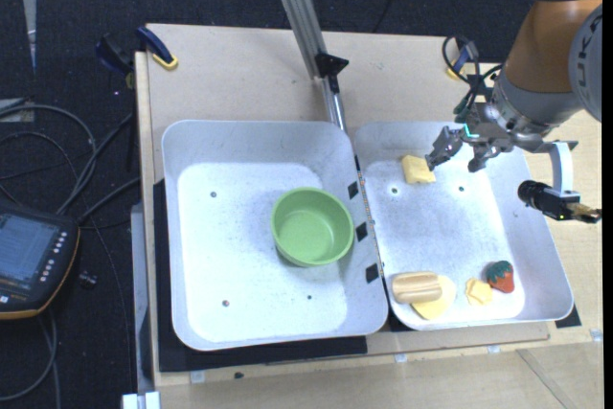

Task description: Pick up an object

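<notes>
Step in hand: approach, pre-grasp. Two-finger gripper (462, 147) hangs over far end of right white bin (536, 249); fingers apart, nothing betw. them. Nearest candidate, a pale yellow cheese-like wedge (417, 170), lies just left of fingertips, not gripped. Near end: tan bread-roll toy (416, 285), red strawberry toy (500, 276). Green plastic bowl (311, 226) in left bin. Next move, by my judgement: shift left over wedge, descend, close.
</notes>
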